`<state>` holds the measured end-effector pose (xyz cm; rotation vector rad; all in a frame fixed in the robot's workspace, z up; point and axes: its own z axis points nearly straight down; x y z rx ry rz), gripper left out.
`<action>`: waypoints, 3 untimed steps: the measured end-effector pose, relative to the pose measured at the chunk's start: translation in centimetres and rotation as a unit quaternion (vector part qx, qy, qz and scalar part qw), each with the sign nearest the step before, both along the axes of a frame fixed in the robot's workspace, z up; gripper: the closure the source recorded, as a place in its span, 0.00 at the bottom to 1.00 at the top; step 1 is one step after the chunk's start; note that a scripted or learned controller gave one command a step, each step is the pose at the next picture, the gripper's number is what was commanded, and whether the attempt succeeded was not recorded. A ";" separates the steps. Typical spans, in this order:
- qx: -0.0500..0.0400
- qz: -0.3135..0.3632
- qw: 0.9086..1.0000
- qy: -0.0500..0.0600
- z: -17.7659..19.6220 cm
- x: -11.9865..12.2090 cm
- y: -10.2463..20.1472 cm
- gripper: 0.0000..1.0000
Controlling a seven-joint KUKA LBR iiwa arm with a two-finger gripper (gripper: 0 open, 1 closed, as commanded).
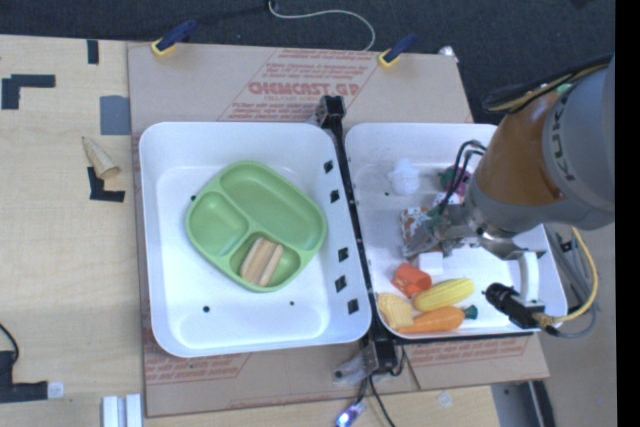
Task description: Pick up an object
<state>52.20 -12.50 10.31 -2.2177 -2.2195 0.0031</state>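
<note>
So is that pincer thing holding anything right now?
Pincer: down in the right bin among the toy food; open or closed cannot be told, and nothing is visibly held.

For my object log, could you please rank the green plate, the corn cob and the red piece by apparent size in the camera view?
1. green plate
2. corn cob
3. red piece, partly hidden by the corn cob, so its rank is less sure

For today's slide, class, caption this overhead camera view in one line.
Arm's gripper lowered into the right bin above toy vegetables; green plate in the left bin.
</note>
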 end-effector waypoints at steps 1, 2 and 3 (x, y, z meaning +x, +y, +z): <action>0.000 0.005 1.000 -0.008 8.7 7.6 8.2 1.00; 0.000 0.003 1.000 -0.004 14.3 6.6 13.1 1.00; 0.000 0.002 1.000 -0.001 15.1 6.4 16.2 1.00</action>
